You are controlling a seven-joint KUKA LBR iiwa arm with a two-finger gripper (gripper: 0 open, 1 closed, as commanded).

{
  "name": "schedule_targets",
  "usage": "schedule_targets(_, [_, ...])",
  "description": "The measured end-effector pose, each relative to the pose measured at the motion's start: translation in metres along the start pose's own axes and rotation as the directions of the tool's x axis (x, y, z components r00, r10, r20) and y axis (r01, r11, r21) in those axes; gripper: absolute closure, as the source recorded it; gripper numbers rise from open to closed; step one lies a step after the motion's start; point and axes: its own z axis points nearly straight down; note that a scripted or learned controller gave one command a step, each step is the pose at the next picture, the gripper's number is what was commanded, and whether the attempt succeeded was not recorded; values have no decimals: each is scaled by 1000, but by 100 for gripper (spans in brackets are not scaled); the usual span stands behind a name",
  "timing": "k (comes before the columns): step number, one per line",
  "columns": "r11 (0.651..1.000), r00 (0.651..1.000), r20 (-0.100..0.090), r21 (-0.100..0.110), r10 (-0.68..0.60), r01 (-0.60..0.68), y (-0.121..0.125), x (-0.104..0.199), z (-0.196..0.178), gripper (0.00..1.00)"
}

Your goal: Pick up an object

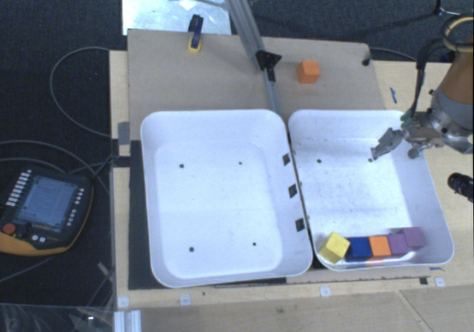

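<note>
Down along the near wall of the right bin [433, 197]: five small blocks in a row, touching or nearly so — a yellow block [335, 247] tilted at the left end, then a blue block [360, 248], an orange block [380, 246], a pale purple block [398, 243] and a darker purple block [414, 236] in the corner. Any one of them fit for the pick. Well apart from these, beyond both bins on the brown board: a lone orange cube [309, 71]. Left bin [159, 175] bare of blocks.

Up near the far right part of the right bin, hanging over its floor: gripper [386, 147], nothing between its fingers; open or closed, cannot tell at this size and angle. Well short of the row.

Judged as the approach step, grasp not yet begun. Next move calls for travel toward the near wall, then a descent over one block. Yellow end piece likely easiest, with free space on its left; the middle ones packed tight, leaving little room for fingers between neighbours. Bin wall close behind the row, a likely snag on the way down.
</note>
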Motion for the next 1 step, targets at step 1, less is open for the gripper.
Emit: schedule_targets(1, [1000, 1000, -2, 6, 7, -7, -33, 9, 116, 0])
